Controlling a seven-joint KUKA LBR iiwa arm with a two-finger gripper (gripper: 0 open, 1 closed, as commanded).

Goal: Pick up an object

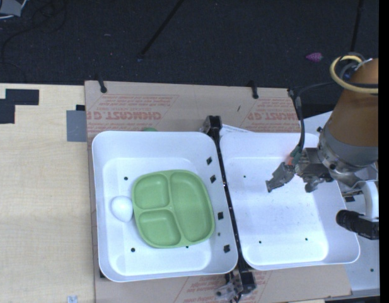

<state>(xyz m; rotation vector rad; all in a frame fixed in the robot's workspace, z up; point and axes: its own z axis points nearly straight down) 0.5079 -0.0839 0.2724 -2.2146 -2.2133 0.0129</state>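
Down near the bottom edge of the frame you've got the front rims of the two white bins, sitting side by side on a cardboard sheet [181, 106] with red printing on it. Left bin [106, 169] has the stuff in it: a light green divided plate [172, 208], rounded-rectangle shape with three compartments, lying flat and a bit rotated, taking up most of the floor of the bin. Right up against its left edge is a small white egg-looking ball [121, 207], smooth and glossy, touching or pretty much touching the plate's rim.

Right bin [289, 251] just shows its white floor with a few small dark dots. The gripper [279, 178] hangs over the upper middle of that bin, coming in from the right side of the frame off the grey arm [352, 137] with its orange band. Honestly can't tell how its claw is set from this angle, and nothing visible sits in it. It's well apart from the plate and the ball, other side of the black divider [222, 201].
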